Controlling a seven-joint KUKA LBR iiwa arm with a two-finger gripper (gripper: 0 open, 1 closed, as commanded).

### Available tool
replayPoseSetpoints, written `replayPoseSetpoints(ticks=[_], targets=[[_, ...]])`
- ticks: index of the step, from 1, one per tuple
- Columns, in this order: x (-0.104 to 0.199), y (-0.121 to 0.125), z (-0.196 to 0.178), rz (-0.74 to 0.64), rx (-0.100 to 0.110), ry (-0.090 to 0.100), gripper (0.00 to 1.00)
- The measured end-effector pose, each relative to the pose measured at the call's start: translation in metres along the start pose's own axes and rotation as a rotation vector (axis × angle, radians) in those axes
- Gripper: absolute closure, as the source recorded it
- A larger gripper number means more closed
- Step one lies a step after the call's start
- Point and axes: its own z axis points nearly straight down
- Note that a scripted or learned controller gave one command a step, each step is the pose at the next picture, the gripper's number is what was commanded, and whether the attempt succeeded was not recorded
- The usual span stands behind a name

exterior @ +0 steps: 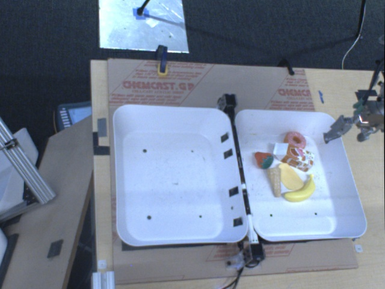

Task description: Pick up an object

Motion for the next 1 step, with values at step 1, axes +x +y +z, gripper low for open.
replayPoseSetpoints(ticks=[1], targets=[[0.0305, 0.0600, -0.0797, -0.006, -0.012, -0.003, 0.00]])
